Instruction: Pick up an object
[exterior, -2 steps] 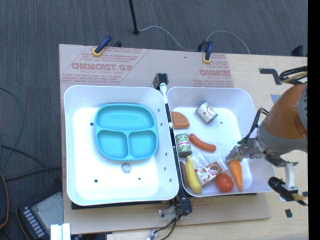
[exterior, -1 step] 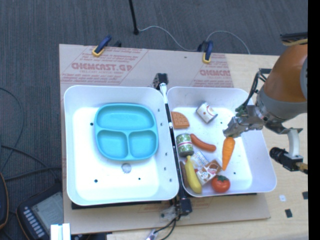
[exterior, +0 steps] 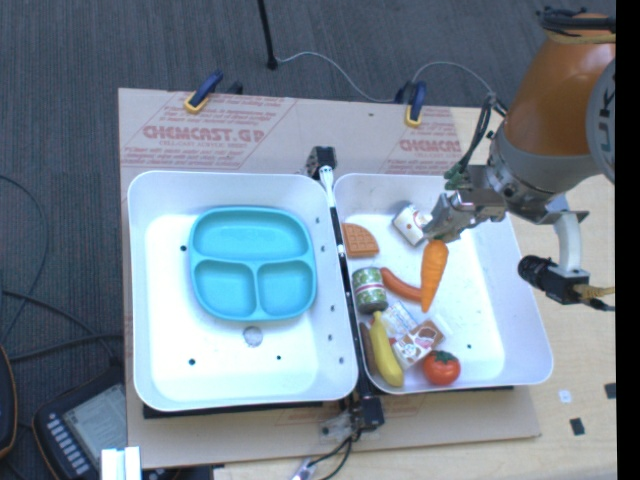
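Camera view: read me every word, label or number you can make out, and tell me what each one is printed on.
"CHEMCAST GP", red print on the brown board behind the left bin.
"CHEM...", red print on the same board behind the right bin; the rest is hidden by the arm.
Snack packet in the right bin: printing too small to read.
White block by the gripper: markings too blurred to read.

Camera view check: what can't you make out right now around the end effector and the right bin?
- End effector: fingertips meet the carrot top; the wrist hides whether they clamp it.
- White object: partly behind the end effector; identity unclear.
- Packet: print too small to read.
- Arm: cut off by the right edge.
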Robot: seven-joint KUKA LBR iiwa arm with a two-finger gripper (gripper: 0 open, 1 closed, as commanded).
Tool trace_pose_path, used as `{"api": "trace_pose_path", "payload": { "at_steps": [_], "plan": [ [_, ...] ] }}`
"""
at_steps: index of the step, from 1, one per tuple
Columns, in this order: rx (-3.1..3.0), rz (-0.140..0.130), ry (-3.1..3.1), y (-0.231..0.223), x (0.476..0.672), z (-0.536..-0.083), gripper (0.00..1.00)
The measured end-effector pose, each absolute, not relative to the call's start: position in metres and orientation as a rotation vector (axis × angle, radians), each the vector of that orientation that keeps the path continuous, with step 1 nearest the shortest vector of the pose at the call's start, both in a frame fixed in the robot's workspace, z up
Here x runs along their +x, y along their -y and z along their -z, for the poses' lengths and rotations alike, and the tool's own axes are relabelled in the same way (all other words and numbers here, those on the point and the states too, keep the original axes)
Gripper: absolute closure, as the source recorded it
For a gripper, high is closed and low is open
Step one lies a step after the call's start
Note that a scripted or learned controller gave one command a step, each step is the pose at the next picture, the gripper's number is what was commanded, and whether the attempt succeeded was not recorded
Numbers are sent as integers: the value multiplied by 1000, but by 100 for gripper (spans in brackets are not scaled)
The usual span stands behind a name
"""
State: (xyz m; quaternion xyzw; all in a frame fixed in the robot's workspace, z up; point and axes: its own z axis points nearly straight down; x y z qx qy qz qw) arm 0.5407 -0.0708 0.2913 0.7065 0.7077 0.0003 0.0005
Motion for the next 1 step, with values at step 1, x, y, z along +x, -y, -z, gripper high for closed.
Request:
{"api": "trace_pose_path", "payload": {
  "at_steps": [1],
  "plan": [
    [2221, 3, -2225, -9, 512, -233, 100]
  ]
}}
